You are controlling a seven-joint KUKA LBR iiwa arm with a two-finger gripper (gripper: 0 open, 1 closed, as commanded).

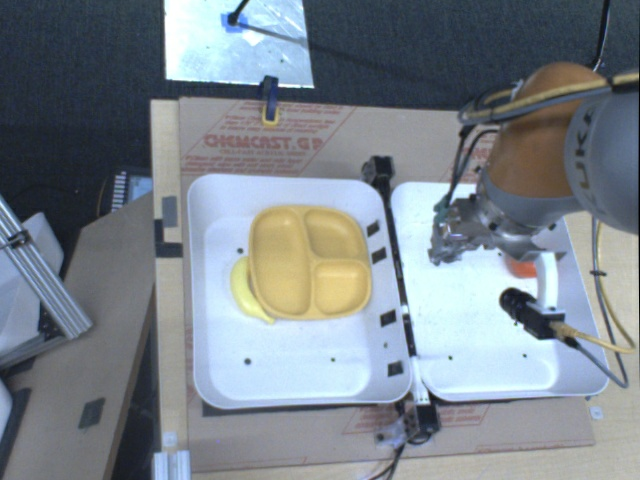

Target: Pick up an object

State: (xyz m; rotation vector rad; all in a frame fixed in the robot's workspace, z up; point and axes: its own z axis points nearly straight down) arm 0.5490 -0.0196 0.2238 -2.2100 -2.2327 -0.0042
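A yellow divided plate (308,262) lies in the left bin (290,378), tilted a little. A pale yellow piece (243,290) pokes out from under the plate's left edge. My gripper (444,245) hangs low over the upper left part of the right bin (480,368), pointing down at the bare white floor. An orange object (520,264) lies just right of the gripper, mostly hidden under the wrist. I see nothing held in the gripper.
The black divider rail (393,268) runs between the two bins. The bins rest on a cardboard sheet (290,138). A shiny metal plate (238,26) lies on the dark floor behind the bench.
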